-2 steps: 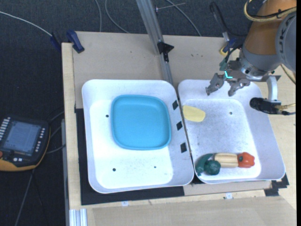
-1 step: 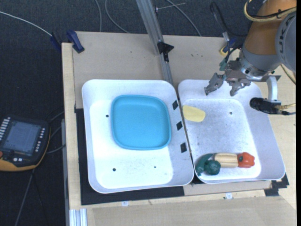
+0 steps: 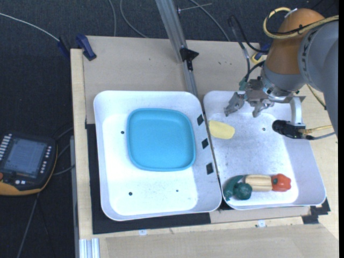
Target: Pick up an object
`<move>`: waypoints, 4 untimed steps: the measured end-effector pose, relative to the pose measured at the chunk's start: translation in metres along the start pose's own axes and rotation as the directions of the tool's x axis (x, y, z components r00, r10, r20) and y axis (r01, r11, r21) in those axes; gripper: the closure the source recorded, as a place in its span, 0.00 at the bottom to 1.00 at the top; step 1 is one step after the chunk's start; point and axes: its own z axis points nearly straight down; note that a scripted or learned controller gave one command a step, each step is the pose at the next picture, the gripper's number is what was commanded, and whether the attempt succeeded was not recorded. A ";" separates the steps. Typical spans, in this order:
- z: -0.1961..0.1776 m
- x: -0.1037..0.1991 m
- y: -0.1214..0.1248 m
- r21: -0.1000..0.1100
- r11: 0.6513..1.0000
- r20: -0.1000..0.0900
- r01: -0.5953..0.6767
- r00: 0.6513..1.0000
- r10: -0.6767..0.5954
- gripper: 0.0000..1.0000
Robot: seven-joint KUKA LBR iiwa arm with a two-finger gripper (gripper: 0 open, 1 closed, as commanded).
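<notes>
The gripper [image 3: 246, 105], spread and empty, hovers at the right bin's [image 3: 301, 160] top, with the yellow piece [image 3: 221, 129] near at its seven o'clock, long axis lying three-to-nine.

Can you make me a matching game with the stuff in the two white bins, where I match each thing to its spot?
Things:
1. blue plate
2. yellow piece
3. green, tan and red toy
4. gripper

Places:
A. near edge of the right bin
B. open, above the right bin's far end
C. left bin
D. right bin, by the divider

Pairs: 1-C, 2-D, 3-A, 4-B
</notes>
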 end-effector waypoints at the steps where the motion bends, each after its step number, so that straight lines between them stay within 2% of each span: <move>1: 0.053 0.000 -0.001 0.001 1.000 0.000 0.000 1.000 0.000 0.00; 2: 0.039 0.000 0.001 -0.006 1.000 0.001 0.000 1.000 0.000 1.00; 4: -0.069 0.001 0.017 -0.009 1.000 0.001 0.000 1.000 0.000 1.00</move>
